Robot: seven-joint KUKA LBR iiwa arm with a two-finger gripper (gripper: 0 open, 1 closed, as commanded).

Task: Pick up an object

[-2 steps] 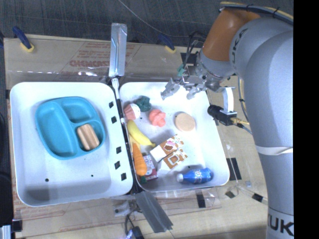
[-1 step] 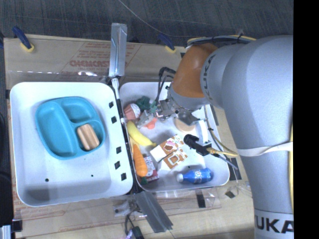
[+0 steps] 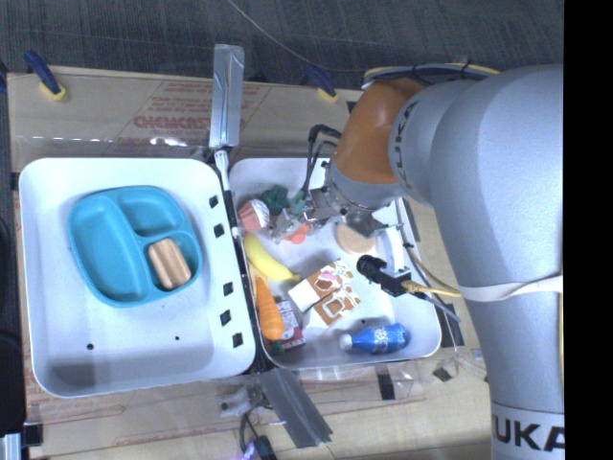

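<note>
Take the banana (image 3: 266, 260) in the right bin (image 3: 421, 338) as your landmark. Nearest you from it lie the carrot (image 3: 270, 312), the printed card (image 3: 332, 293) and, nearer still, the blue bottle (image 3: 376, 337). Beyond the banana, the gripper (image 3: 299, 217) sits low among a tight cluster of small toys (image 3: 265, 209); you cannot tell how wide it stands or whether it grips anything. Crowding there could make it close on two pieces, or nudge them aside. Left of the banana, the blue tray (image 3: 120, 247) with its bread roll (image 3: 169, 262) looks safely apart.
</note>
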